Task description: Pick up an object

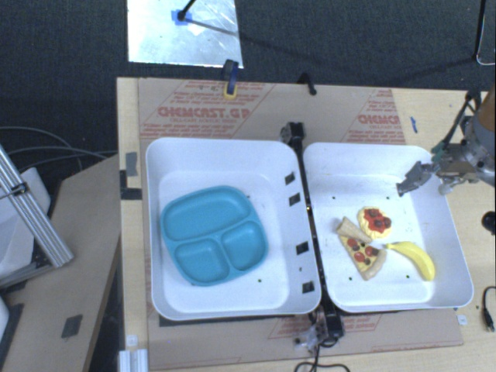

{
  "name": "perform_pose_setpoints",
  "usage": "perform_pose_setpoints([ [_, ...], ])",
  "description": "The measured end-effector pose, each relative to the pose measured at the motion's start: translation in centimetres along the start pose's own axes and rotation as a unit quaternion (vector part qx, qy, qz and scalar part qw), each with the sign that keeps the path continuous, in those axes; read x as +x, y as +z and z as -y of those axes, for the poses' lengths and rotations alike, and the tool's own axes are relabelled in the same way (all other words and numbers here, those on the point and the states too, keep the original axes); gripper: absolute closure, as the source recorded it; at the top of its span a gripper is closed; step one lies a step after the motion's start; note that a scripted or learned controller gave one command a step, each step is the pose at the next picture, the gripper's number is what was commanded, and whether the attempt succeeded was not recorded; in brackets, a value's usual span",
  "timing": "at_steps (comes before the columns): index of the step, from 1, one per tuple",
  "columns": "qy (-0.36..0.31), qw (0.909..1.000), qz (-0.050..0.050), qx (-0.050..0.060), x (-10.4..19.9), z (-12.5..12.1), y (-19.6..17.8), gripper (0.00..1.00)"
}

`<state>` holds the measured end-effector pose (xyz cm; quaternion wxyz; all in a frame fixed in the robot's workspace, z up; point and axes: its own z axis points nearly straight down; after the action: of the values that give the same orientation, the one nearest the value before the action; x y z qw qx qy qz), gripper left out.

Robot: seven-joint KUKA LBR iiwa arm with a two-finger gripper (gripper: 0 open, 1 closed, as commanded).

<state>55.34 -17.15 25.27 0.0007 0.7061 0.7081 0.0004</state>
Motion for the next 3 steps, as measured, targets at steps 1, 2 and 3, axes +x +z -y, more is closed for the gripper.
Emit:
perform_pose_setpoints([
  [1,-0.001,1.0000,0.000,-0.001,-0.9,-3.6,14.7,0.00],
  [2,0.001,1.0000,0.000,-0.001,3.0,1.1,16.9,0.00],
  [3,-0.002,1.0000,0.001,-0.002,3.8,-1.5,16.7,0.00],
])
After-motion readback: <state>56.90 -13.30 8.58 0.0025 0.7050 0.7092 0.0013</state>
